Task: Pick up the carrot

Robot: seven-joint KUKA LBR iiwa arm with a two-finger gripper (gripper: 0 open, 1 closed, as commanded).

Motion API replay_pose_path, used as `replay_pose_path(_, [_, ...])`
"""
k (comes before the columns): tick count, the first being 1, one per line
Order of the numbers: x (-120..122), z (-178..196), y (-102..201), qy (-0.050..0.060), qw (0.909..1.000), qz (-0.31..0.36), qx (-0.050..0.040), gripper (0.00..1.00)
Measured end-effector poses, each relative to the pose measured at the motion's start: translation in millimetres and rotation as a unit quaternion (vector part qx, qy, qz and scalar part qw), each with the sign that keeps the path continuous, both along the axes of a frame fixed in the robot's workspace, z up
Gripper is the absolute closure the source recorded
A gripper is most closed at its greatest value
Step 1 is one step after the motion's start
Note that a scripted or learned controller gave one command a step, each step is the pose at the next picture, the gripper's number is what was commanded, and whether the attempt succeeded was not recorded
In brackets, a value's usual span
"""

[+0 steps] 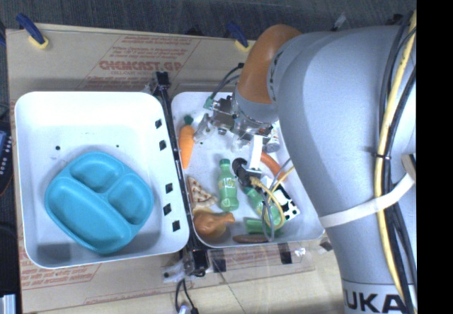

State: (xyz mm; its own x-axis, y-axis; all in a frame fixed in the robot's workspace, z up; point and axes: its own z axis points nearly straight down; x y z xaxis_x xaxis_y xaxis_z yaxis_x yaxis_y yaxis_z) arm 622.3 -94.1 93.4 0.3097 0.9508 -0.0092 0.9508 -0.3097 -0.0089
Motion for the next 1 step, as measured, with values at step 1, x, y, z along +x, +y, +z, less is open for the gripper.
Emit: replay_pose_path(1, [34.4, -1.2, -1.6, -0.003, 0.9832, -0.182, 0.0027, 0.00])
